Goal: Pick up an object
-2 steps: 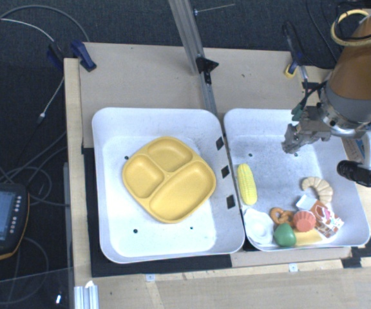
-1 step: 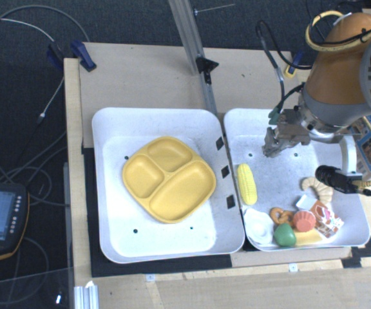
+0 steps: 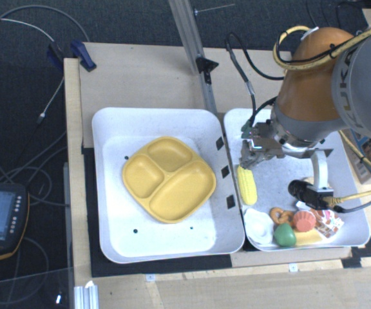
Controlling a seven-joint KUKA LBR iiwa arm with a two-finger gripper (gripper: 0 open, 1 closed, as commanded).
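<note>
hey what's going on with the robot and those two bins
A grey KUKA arm with an orange band reaches in from the right over the right bin, trying to pick something up. Its gripper hangs just above a yellow corn cob lying by that bin's left wall. A small pile of toy food sits in the bin's near corner. The left bin holds a yellow divided plate. Nothing is visibly between the fingers, so no object looks picked up yet.
</note>
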